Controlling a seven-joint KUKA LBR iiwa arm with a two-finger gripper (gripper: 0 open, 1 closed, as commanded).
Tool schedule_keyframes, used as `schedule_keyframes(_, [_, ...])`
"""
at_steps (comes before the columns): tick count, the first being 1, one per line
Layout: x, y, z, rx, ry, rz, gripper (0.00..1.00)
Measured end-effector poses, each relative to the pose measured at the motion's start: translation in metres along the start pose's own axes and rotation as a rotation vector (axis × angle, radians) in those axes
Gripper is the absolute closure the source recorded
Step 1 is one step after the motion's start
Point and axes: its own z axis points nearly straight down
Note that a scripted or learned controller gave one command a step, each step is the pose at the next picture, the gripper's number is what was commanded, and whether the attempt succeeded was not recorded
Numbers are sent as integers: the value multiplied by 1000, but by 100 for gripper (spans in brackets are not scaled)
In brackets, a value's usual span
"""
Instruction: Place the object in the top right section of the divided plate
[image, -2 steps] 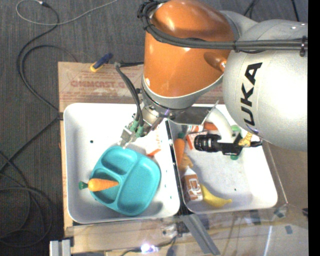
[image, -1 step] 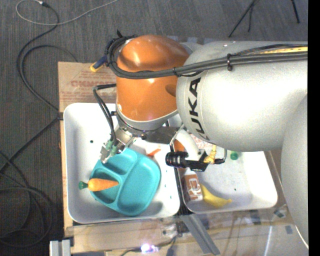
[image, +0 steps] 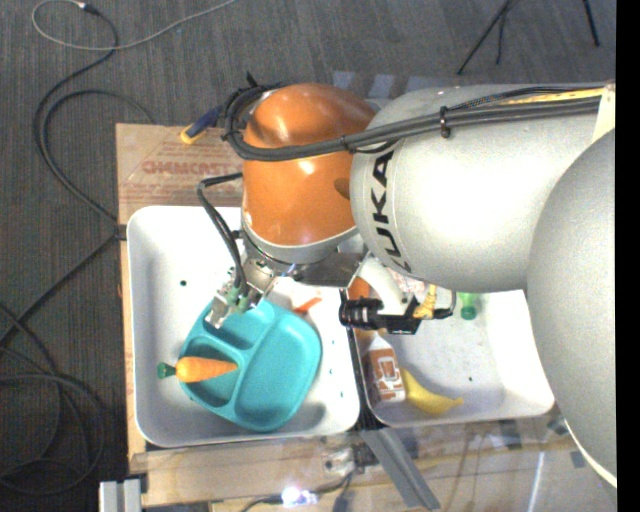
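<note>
The pincer (image: 228, 303) is hovering over the upper left rim of the teal divided plate (image: 270, 375) in the left bin (image: 150, 260); whether it is apart or together cannot be told. A toy carrot (image: 205, 369) is lying in the plate's left section. In the right bin (image: 500, 380), a brown bottle (image: 383, 368) and a banana (image: 428, 398) are lying near the front edge.

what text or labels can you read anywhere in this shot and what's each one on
"KUKA", only partly seen, in dark letters on the grey arm.
Red print on the brown board behind the left bin: too faint and blurred to read.
Label on the brown packet in the right bin: too small to read.
The teal divided plate, the carrot and the banana bear no text.
</note>
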Motion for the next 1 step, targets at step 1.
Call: schedule_keyframes(1, [33,-2,20,0,2,98,100])
